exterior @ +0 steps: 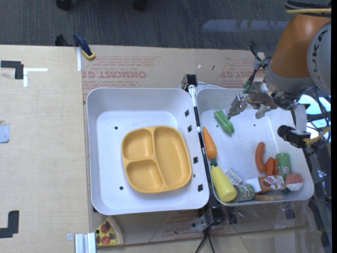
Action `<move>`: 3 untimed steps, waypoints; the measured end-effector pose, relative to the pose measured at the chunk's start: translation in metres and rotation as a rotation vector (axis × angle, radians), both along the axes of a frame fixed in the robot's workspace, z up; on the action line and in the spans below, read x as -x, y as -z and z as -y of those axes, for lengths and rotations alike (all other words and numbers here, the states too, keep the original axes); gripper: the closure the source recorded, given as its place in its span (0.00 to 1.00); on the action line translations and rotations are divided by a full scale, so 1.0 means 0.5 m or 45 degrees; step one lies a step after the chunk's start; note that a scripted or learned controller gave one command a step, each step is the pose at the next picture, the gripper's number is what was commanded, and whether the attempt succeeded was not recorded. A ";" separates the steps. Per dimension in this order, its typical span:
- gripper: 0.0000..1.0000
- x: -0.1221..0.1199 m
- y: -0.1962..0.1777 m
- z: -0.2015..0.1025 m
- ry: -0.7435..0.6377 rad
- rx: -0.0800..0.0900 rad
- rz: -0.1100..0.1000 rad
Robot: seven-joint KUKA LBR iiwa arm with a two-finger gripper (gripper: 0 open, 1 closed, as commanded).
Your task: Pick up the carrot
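Looking down on the surface (42, 157), two white bins sit side by side. The left bin (100, 141) holds a yellow divided plate (156, 158) with three compartments, lying roughly in the bin's middle.

The right bin (239, 146) holds the clutter. The carrot (209, 143) lies against the bin's left wall, about halfway along it, orange, with its long axis running roughly along that wall. Just below it, nearly touching its lower end, is a yellow bottle (222, 186) with a green tip. A green pod-shaped vegetable (224, 122) lies tilted up and to the right of the carrot, apart from it. At the right side of the bin there is a red sausage (259, 156), and beside it a small orange piece (270, 166) and a green can (283, 163). Along the bottom edge sit several small packets and cans (labels too small to read) (271, 184).

The arm (303, 46) comes in from the right, its orange band over the bin's upper right corner. The gripper (243, 103) hangs over the upper part of the right bin, just beside the upper end of the green vegetable and well apart from the carrot. Its fingers appear slightly spread with nothing between them, though the metal parts blur together at this angle.

A pizza-slice toy (106, 234) lies on the cardboard (126, 70) below the left bin.
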State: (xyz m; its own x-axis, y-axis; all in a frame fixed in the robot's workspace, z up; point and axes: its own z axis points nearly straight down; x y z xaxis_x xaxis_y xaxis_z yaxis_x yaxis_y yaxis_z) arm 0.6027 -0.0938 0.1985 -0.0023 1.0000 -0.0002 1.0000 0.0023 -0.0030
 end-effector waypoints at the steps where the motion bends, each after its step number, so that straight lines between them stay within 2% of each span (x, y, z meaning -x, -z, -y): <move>1: 0.00 0.075 0.015 -0.203 0.094 0.001 -0.001; 2: 0.00 0.181 0.014 -0.118 0.024 0.001 0.002; 3: 0.00 0.168 0.016 -0.216 0.178 0.002 0.001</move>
State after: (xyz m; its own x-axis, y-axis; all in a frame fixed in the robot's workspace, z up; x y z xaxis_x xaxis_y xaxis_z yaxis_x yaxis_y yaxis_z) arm 0.5186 0.0140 0.1907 0.1374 0.9905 -0.0014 0.9905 -0.1374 -0.0018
